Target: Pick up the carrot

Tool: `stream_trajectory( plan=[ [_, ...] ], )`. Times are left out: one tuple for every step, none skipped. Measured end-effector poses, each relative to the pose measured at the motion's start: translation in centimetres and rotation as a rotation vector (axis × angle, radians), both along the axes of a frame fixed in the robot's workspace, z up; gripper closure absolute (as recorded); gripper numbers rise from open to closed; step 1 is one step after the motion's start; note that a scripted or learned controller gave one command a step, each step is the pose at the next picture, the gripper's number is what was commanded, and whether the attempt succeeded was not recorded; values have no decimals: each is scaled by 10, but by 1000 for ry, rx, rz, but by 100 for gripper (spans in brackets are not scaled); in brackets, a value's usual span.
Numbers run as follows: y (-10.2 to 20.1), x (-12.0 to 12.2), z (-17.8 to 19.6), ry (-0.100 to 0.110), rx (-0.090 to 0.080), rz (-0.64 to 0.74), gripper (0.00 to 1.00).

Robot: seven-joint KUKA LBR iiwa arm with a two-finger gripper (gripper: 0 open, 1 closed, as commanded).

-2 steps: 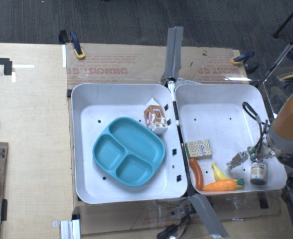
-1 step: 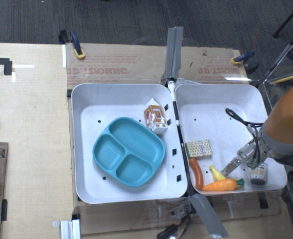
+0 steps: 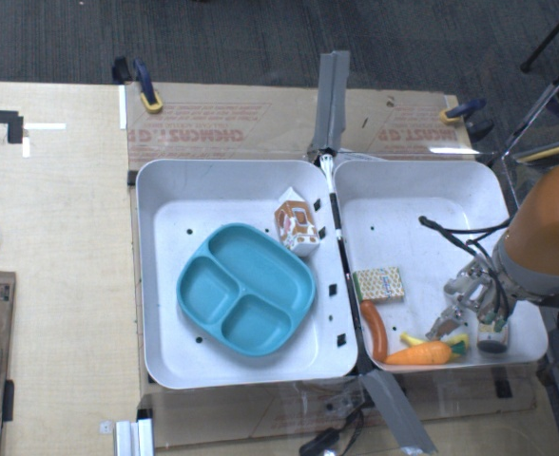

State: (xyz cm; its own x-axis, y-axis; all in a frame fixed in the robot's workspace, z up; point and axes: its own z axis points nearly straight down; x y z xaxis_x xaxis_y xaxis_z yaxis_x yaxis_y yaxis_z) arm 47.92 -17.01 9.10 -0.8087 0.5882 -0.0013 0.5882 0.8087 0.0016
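Lighting was even and diffuse, looked overhead, moderately bright. White bins (image 3: pixel 156 283) ran close to clipping but kept detail; no hard glare on them. Shadows were soft and short: a faint one under the blue plate (image 3: pixel 246 288), another along the bin walls. Dark floor (image 3: pixel 260 17) at top was underexposed, texture barely readable. Overall sharpness was mediocre, low res, compression softness. Orange arm (image 3: pixel 550 221) at right edge was blurred and out of focus. End effector (image 3: pixel 470 302) detail was muddy.

Orange carrot (image 3: pixel 420 353), blue tray (image 3: pixel 246 289), perhaps yellow-patterned packet (image 3: pixel 378 283)
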Motion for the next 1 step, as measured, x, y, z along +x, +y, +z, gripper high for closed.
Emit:
stream_trajectory(
  plan=[
    [0,1,8,0,1,-3,100]
  ],
)
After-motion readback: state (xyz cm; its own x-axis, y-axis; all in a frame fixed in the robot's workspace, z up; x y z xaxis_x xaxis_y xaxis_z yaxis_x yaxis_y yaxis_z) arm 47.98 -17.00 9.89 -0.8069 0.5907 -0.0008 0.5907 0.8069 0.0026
